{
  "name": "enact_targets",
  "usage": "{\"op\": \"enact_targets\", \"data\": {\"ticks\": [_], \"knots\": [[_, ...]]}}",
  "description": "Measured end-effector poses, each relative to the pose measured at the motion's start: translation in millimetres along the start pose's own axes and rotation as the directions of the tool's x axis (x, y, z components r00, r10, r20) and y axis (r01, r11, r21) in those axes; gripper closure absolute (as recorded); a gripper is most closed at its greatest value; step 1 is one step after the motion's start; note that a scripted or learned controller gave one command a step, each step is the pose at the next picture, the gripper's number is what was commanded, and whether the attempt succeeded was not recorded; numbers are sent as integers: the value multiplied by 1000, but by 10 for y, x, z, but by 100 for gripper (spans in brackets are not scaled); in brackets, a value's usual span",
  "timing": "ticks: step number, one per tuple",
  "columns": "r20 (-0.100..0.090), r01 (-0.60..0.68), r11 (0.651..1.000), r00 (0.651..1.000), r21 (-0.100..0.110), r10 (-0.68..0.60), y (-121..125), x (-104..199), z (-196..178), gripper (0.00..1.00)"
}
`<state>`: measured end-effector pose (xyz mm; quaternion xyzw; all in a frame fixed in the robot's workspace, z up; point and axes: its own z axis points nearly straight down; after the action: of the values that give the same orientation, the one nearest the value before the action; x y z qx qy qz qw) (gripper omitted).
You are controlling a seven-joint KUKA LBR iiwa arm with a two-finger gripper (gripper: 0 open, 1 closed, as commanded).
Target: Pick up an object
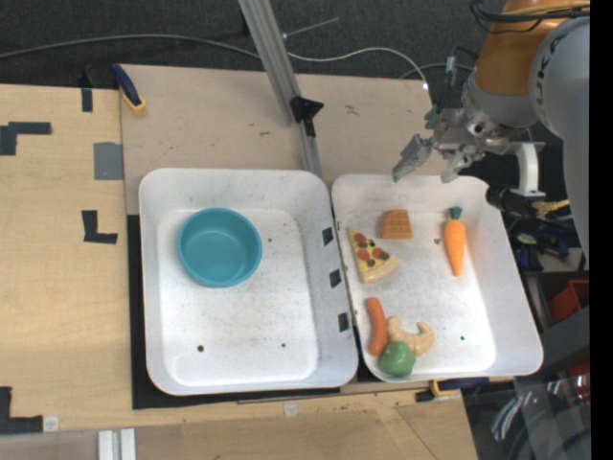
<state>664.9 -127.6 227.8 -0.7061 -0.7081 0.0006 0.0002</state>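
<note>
Right bin (508, 353), nearest rim to farthest: one green ball (397, 358), one beige cashew-shaped piece (414, 334), one red sausage (376, 324), one pizza slice (371, 255), one carrot (455, 242), one waffle square (395, 224). Left bin (163, 286): one teal bowl (219, 246). Gripper (428, 162) open, empty, above far rim. Suggest centring over the waffle before descending.

A light wooden bench (57, 257) with a paler tan board (211, 113) across its back carries two shallow white plastic bins side by side. The left bin (158, 353) and the right bin (508, 343) touch along their inner rims, resting on a black mat (136, 391). Grey and black tape patches (107, 160) and a blue-and-yellow clamp (128, 88) sit on the bench surface.
</note>
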Motion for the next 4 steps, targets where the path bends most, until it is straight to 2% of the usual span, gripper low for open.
{"op": "enact_targets", "data": {"ticks": [1, 2, 3, 4], "knots": [[0, -1, 1000, 1000, 0, 1, 0, -1, 0, 0], [0, -1, 1000, 1000, 6, 1, -110, 27, 571, 0], [0, -1, 1000, 1000, 7, 1, -121, -8, 1214, 0], [1, 0, 1000, 1000, 2, 0, -126, 1, 1406, 0]]}}
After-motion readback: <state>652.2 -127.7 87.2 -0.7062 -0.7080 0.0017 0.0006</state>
